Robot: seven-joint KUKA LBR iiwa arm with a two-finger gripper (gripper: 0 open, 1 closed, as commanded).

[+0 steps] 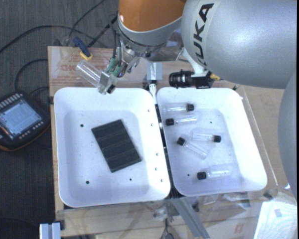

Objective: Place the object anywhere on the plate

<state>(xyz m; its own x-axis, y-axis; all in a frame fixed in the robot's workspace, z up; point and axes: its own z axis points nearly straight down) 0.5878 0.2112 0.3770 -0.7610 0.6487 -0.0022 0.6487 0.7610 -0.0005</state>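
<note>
Left bin (70, 183), dark plate (116, 145) central.

The arm (239, 29) comes in from the right, its big grey body high across the top of the bench, the orange band (147, 4) just above the wrist. The gripper (108, 81) hangs below the band, reaching down and left, with a clear vial (89, 72) between its fingers.

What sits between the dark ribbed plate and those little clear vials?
From the camera view, just bare white bin floor and the two bins' touching rims separate the dark ribbed rectangular plate from the black-capped clear vials.
</note>
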